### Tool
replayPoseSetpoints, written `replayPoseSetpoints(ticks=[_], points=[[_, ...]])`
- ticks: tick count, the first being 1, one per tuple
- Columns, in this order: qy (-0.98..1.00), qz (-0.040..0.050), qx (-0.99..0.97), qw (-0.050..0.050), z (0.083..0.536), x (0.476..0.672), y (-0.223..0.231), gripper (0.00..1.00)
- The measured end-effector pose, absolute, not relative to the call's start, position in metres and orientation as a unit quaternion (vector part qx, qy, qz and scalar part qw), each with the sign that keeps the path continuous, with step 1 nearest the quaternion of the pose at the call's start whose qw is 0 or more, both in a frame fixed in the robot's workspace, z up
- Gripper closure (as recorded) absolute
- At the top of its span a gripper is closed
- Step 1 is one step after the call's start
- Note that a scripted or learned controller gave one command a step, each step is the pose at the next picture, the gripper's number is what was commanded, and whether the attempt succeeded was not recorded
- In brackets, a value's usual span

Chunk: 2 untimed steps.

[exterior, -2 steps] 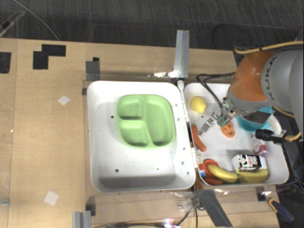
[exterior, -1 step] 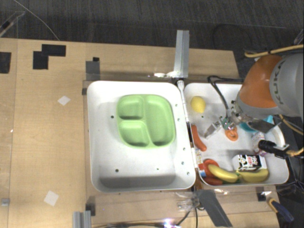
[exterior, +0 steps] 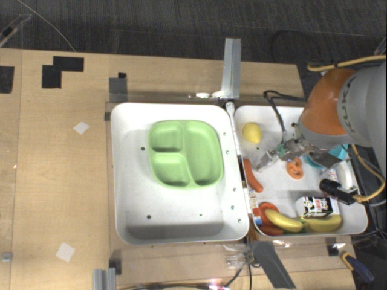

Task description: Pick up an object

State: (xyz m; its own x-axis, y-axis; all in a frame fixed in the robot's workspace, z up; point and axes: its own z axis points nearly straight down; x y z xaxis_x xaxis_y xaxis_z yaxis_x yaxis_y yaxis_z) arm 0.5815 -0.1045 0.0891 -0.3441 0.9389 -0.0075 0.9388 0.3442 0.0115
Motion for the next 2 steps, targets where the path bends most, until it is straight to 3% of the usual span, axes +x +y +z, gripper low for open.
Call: replayPoseSetpoints(ticks=[1, 2], points=[[0.76, 0.0029, 0.65, 0.006, 0.089, 0.557, -0.136, 0.0], [0.709, 0.0043, 0.706, 0.007, 0.09, 0.514, -0.154, 0.0]])
